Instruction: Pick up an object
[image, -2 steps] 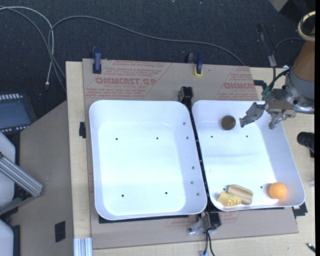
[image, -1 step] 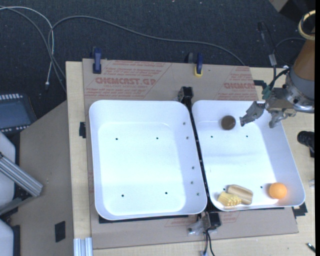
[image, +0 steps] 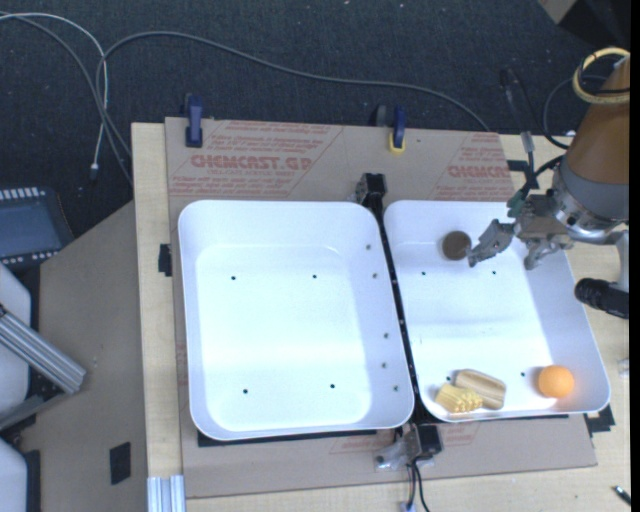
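Note:
The right bin (image: 500, 320) holds a round brown object (image: 456, 245) near its far edge. At its near edge lie a tan bread-like roll (image: 481, 384), a yellow corn piece (image: 458, 401) and an orange ball (image: 555, 381). My gripper (image: 514, 249) hovers over the far right part of this bin, just right of the brown object. Its two fingers (image: 488, 246) are spread apart with nothing between them.
The left bin (image: 285, 315) lies beside the right one on a cardboard-covered bench. Blue clamps (image: 193, 118) hold the board's far edge. A black fitting (image: 372, 187) sits between the bins at the back. Cables run across the dark floor behind.

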